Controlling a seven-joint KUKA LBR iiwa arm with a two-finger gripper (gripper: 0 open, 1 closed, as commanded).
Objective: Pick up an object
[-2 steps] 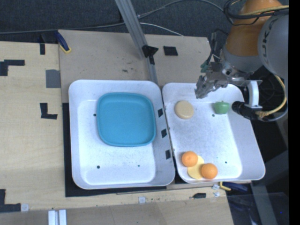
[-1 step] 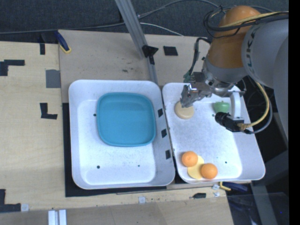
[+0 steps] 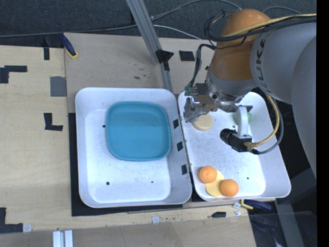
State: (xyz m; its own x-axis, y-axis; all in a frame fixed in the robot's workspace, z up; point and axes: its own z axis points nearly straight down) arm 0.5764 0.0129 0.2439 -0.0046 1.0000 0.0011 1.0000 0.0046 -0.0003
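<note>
End effector (image 3: 194, 107) is parked low over the upper left corner of the right shallow white bin (image 3: 267, 184), just beside a pale cream round disc (image 3: 203, 122); grip state can't be made out. Two small orange balls (image 3: 207, 174) are seen lower down, on a yellow flat piece (image 3: 214, 188). A blue rounded-square plastic plate (image 3: 138, 130) is sat in the left white bin (image 3: 92, 189).

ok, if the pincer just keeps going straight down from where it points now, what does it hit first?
Most likely the pale round piece in the right bin, directly under the pincer. Height above it is unclear from this slanted view, so it may already be touching. The two orange balls lie well off that line.
</note>
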